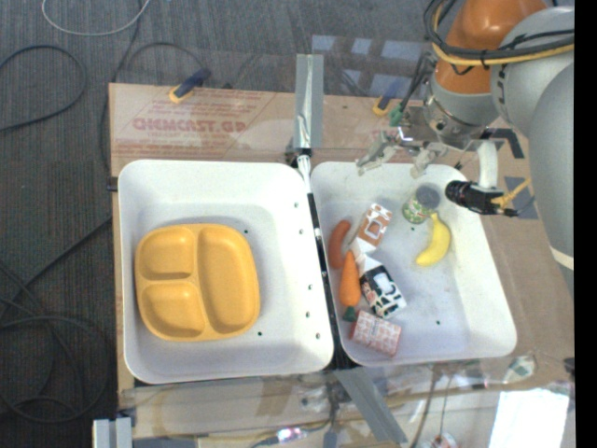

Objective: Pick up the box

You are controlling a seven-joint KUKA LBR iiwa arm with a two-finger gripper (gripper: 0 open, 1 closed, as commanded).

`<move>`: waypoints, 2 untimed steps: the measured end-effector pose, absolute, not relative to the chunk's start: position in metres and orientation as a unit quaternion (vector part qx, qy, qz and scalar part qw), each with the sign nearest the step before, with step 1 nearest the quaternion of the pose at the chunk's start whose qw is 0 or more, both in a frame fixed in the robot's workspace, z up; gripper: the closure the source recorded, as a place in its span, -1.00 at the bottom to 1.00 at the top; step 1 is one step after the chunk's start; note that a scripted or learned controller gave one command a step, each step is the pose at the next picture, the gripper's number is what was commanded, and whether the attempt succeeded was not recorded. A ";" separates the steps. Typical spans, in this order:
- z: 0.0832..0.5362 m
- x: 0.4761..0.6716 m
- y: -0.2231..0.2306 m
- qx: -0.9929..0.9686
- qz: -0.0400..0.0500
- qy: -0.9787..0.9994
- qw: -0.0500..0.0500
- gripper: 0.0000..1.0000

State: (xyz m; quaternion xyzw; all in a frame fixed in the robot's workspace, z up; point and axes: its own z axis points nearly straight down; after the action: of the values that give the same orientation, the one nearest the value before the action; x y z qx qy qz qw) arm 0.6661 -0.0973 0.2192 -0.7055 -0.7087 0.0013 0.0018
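Note:
Several boxes lie in the right bin (485, 297). A small orange-and-white box (376, 222) is near the middle, a black-and-white carton (381, 290) lies below it, and a flat pink patterned box (376, 334) rests at the front edge. My gripper (400, 160) hangs over the bin's back rim, above and behind the orange-and-white box. It is open, with its fingers (370, 160) spread and nothing between them.
The right bin also holds a banana (433, 241), a small can (420, 205), a red sausage (338, 241) and a carrot (348, 279) close to the boxes. A yellow divided plate (198, 280) sits in the left bin (149, 180). A metal divider (303, 110) runs between the bins.

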 end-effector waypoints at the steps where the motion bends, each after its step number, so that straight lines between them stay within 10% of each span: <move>1: 0.096 0.615 -0.149 -0.719 0.001 -0.695 0.002 -1.00; 2: 0.088 0.660 -0.104 -0.751 -0.002 -0.660 -0.004 -1.00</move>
State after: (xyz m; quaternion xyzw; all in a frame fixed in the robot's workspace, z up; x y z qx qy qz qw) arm 0.6598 -0.1045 0.0879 -0.7514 -0.6598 -0.0017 -0.0043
